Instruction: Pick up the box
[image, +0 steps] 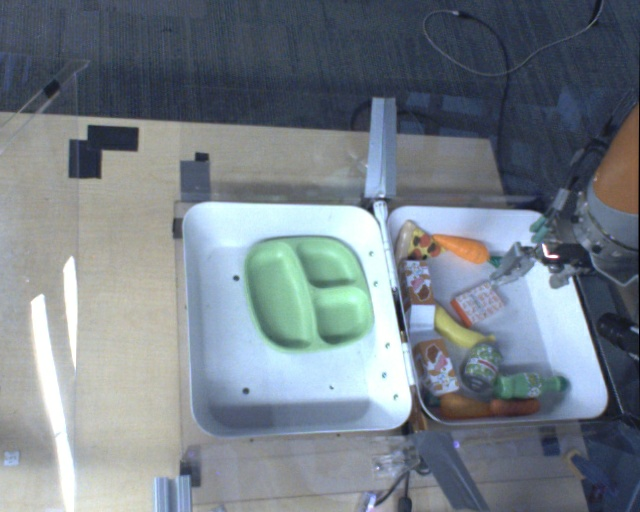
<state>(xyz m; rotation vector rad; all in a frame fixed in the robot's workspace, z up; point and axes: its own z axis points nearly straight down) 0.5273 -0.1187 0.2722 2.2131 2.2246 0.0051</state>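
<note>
Box (478, 302), a small orange-red carton with a printed face, lies tilted on the floor of the right bin (575, 330), about in the middle, just right of a yellow banana (459, 328) and below an orange carrot (460, 247). From the right edge the grey arm (610, 215) with its orange band reaches in over the bin's upper right part, its wrist turned toward the left. Its gripper (512, 264) hangs just above and to the right of the box, fingers (507, 267) pointing down-left toward it; how far apart they stand cannot be told, and nothing shows between them. Beside it, the left bin (210, 330) holds a green divided tray (308, 291).
</note>
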